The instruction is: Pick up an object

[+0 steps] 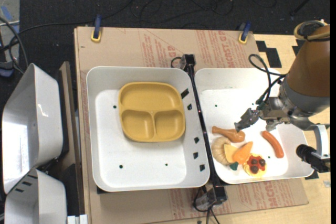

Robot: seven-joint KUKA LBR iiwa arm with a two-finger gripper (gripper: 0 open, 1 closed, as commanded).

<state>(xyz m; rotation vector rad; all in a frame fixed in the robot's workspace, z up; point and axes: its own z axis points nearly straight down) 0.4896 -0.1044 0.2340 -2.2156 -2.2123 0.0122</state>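
Left bin (105,165): white and shallow, holding a yellow divided plate (152,111) with three compartments, lying flat toward the bin's upper middle.
Divider: the two bins touch along a middle seam with black clips.
Right bin (231,81): white, with toy food gathered in its lower part.
Drumstick (229,134): tan, lying flat, thin end pointing left; nearest thing to the gripper, just below and left of it.
Cheese wedge (229,152): pale yellow, just below the drumstick.
Orange piece (242,152): touching the cheese wedge on its right side.
Pizza slice (255,164): small, with dark and red toppings, at the bottom of the cluster.
Sausage (273,144): orange-red, lying aslant to the right of the cluster, apart from it.
Gripper (245,122): dark, reaching in from the right, tip above the drumstick's thick end; nothing visible between the fingers, and whether they stand wide or narrow cannot be told.
Arm (310,76): grey wrist with an orange band above, over the right bin's right edge.
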